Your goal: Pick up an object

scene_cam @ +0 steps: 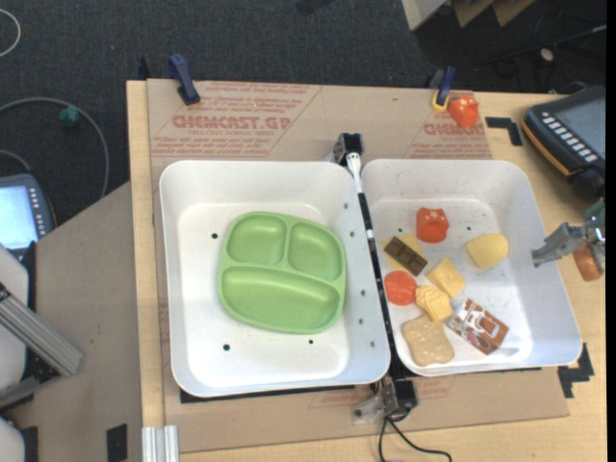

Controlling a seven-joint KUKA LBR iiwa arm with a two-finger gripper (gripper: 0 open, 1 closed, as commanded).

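The grey two-finger gripper (pixel 556 248) is seen open, holding nothing; it should be centred over the yellow lemon-shaped toy (pixel 488 249) before descending.

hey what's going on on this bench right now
A robot arm is set to pick an object from two white bins. Its gripper sits at the right edge of the right bin, not over any item, and holds nothing. That bin holds small toy foods: a red piece, a yellow lemon-like piece, a brown bar, an orange disc and a wrapped packet. The left bin holds a green divided plate. Nothing has been picked yet.
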